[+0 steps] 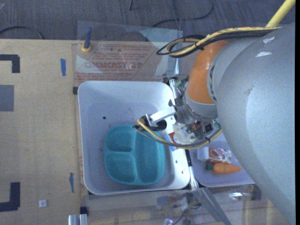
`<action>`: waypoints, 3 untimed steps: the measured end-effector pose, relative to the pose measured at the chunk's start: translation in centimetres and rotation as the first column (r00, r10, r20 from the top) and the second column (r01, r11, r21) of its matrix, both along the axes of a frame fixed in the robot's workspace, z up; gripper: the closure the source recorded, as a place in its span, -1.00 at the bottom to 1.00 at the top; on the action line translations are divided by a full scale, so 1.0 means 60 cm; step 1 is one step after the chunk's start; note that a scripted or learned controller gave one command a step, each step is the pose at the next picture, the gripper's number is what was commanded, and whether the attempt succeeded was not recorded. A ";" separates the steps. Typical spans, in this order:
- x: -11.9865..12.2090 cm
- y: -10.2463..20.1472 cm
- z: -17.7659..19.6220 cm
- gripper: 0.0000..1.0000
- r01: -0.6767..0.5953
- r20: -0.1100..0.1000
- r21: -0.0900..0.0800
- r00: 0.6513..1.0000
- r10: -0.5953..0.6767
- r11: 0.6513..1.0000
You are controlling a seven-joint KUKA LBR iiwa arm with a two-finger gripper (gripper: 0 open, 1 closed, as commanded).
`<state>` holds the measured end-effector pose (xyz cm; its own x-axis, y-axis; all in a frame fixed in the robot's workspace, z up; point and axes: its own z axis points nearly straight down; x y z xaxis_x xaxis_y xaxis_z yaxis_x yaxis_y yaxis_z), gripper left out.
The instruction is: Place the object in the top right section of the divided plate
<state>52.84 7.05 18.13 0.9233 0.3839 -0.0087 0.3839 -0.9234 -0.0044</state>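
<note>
Closest to the lens looms one grey arm (253, 102), its broad rounded body covering most of the right side, with a single orange band (204, 74) just above the wrist. Below that band the gripper (180, 125) hangs over the seam where the two bins meet, near the right rim of the left one; wiring and housing crowd it, so whether the claw is open, closed or gripping anything cannot be told. Two white bins sit side by side on the bench. One, the left bin (93, 97), holds a single teal divided plate (136, 156) with three sections, lying in the bin's lower half with its upper right corner just beside the wrist. Of the other, the right bin (204, 175), a small part shows below the arm, and two things lie in it: one orange carrot-shaped object (227, 168) lying crosswise, and, touching it from above, one red-and-white packet (220, 154) partly under the arm. Both are well apart from the plate, and all three plate sections look bare. One yellow cable (234, 32) runs along the arm's top, and a second loops under the wrist over the plate's upper edge.
</note>
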 end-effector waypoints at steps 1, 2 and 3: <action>0.001 0.084 0.081 1.00 -0.097 0.005 -0.001 0.995 0.097 0.995; -0.023 0.035 0.420 1.00 0.141 0.009 -0.006 0.990 -0.141 0.990; -0.081 0.062 0.135 1.00 0.066 0.001 -0.004 0.998 -0.066 0.998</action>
<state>47.97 10.79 26.24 0.9466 0.3222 -0.0096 0.3222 -0.9467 -0.0007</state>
